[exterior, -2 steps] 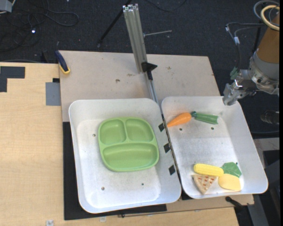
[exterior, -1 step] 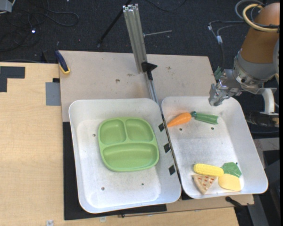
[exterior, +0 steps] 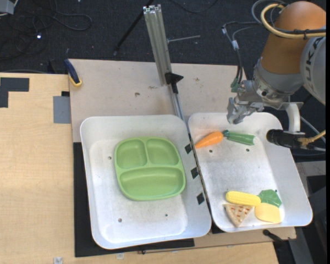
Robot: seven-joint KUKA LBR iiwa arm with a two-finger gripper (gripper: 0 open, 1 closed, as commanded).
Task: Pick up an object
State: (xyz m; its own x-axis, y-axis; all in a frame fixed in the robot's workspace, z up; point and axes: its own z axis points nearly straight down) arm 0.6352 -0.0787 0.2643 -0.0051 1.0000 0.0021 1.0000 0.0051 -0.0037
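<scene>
While the carrot [exterior: 220,138] is lying crosswise at the right bin's [exterior: 286,175] far end, the gripper [exterior: 237,114] is hovering just above its green top, jaws apparently empty, their spread unreadable.

Gripper [exterior: 239,112]: fingers too small and blurred to read. Arm [exterior: 297,37] cut off at right edge. Green leafy item [exterior: 271,196] partly hidden behind yellow piece [exterior: 268,213]. Corn cob [exterior: 242,198] overlaps wedge [exterior: 236,213].

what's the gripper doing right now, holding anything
Gripper: above the right bin's far edge near the carrot, nothing seen in it; open or shut cannot be told.
</scene>
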